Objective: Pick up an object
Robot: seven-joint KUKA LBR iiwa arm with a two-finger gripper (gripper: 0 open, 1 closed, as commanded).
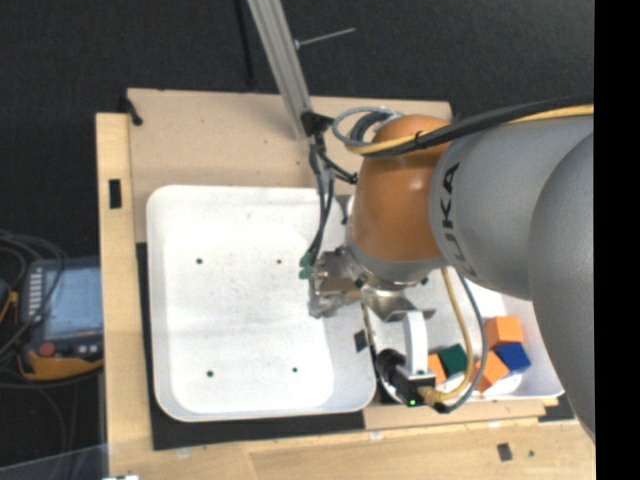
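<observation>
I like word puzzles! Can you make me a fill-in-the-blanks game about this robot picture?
1. The big grey robot arm has a wide band coloured ____.
2. The two shallow bins are coloured ____.
3. The small blue block lies in the bin on the picture's ____ side.
4. The orange block lies right beside the ____ block.

Missing words: orange; white; right; blue
</observation>
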